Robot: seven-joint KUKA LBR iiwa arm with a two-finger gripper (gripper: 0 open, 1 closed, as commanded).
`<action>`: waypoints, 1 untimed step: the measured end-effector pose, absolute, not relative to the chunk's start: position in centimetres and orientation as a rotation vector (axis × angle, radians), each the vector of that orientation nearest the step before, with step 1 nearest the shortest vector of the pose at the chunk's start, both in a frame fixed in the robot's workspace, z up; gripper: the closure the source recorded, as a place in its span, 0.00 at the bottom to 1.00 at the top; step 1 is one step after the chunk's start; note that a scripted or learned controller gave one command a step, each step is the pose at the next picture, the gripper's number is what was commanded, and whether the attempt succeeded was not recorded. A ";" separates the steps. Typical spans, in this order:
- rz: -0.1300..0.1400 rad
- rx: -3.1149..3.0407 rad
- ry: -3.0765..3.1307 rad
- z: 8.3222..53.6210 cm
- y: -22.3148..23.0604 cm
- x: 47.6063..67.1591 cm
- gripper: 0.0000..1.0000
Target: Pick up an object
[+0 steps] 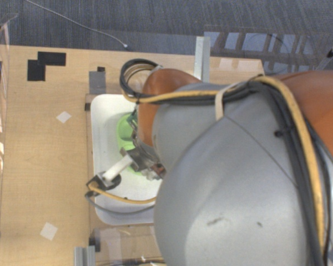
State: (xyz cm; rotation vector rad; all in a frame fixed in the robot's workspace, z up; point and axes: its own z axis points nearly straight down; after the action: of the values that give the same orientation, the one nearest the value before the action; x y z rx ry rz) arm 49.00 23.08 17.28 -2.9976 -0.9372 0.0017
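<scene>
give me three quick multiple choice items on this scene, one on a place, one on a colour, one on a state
1. Where does the arm reach?
A. over the white bin
B. over the grey floor
C. over the black marks

2. What colour is the object in the bin?
A. red
B. green
C. blue

3. How does the yellow cable lie?
A. coiled on the floor
B. cut in two
C. run along the arm

Answers:
1. A, the arm's wrist hangs over the bin.
2. B, a green object shows beside the wrist.
3. C, the cable runs across the orange band and the grey shell.
</scene>
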 end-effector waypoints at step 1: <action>-0.002 -3.112 -0.413 17.5 23.5 48.7 1.00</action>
State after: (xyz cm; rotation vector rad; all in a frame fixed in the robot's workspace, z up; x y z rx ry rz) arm 48.69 23.50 17.53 -3.1115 -0.4129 -0.0016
